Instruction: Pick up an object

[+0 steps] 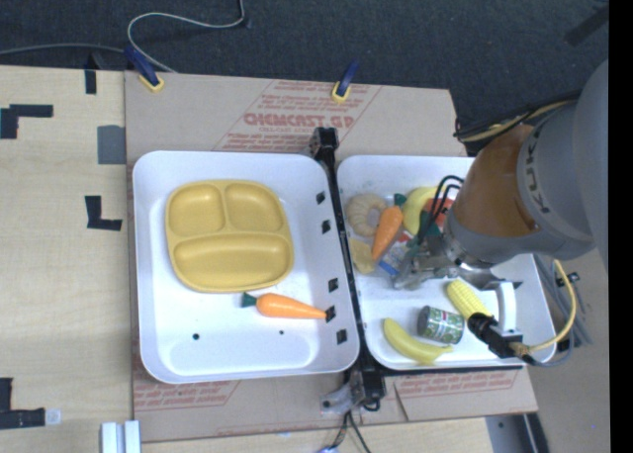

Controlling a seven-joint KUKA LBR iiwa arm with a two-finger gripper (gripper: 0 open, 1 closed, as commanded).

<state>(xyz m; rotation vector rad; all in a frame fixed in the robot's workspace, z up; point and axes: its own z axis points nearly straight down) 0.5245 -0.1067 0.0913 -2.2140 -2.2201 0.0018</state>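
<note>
Dark carpet (396, 6) runs across the top of your view, with a white cable (188, 21) looping over it. Below that you've got a cardboard sheet (247, 115) with red print, held by two blue-and-yellow clamps (148, 73), on a wooden bench (49, 243). Two white bins sit side by side on it.

Left bin (148, 342): you see a yellow divided plate (229, 235) in the upper part, and a toy carrot (289, 307) lying flat just below the plate, its green end near the plate's lower edge, tip pointing right toward the divider (336, 243).

Right bin (539, 317): you see a cluster of toy food. A second carrot (387, 228) lies tilted near the bin's upper left, beside a pale ring-shaped piece (363, 212). A yellow rounded item (420, 202) sits up by the arm. Lower down, a corn cob (465, 297), a green can (439, 324) and a banana (410, 342) lie close together, the can touching the banana.

Arm (554, 184) comes in from your right, orange band (495, 194) above the wrist. Gripper (415, 265) is down in the right bin, in the middle of the clutter, just right of the tilted carrot and above the can. You cannot tell whether the pincer is wide, narrow or holding anything; its tips are lost among small items there.
</note>
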